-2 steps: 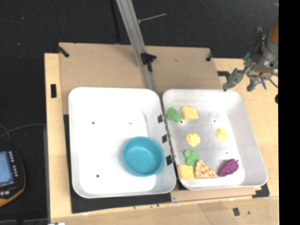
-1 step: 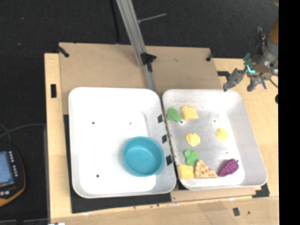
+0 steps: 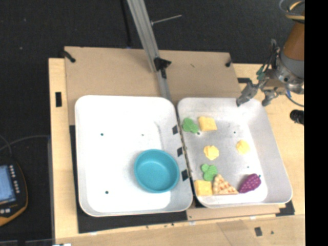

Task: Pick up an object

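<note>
We see the grey two-finger gripper (image 3: pixel 254 95) hovering over the far right corner of the right shallow white bin (image 3: pixel 271 137), its jaws spread wide and holding nothing. Small plastic toy foods lie below in that bin: a yellow square block (image 3: pixel 207 123), a purple grape bunch (image 3: pixel 249 183). A round blue bowl (image 3: pixel 156 170) sits in the left bin (image 3: pixel 102 122).

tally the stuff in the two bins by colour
Yellow: 4 – square, piece, piece, block
Green: 2 – piece, piece
Blue: 1 – bowl
Purple: 1 – grapes
Orange: 1 – pizza slice
Total: 9
</note>
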Robot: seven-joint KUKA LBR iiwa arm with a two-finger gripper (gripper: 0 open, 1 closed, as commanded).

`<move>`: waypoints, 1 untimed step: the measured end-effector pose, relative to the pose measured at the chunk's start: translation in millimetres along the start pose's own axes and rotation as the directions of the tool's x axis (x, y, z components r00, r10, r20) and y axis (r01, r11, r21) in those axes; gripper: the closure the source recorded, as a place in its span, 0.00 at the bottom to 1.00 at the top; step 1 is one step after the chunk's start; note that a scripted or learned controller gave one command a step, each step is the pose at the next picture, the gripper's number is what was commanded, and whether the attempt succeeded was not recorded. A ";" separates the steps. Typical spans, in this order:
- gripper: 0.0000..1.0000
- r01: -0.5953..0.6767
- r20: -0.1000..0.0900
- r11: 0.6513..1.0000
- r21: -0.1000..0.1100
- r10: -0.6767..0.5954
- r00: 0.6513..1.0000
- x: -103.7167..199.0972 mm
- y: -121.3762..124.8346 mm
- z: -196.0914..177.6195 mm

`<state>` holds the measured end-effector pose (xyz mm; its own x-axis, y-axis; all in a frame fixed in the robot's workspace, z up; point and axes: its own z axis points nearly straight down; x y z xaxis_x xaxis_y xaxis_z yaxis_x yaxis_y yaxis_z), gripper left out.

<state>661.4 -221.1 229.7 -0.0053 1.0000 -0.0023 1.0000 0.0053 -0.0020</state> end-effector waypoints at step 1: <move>0.00 -0.004 0.001 1.000 -0.001 0.004 1.000 -4.6 1.1 40.8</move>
<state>662.5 -225.8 188.9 -0.0009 1.0000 -0.0030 1.0000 0.0009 -0.0007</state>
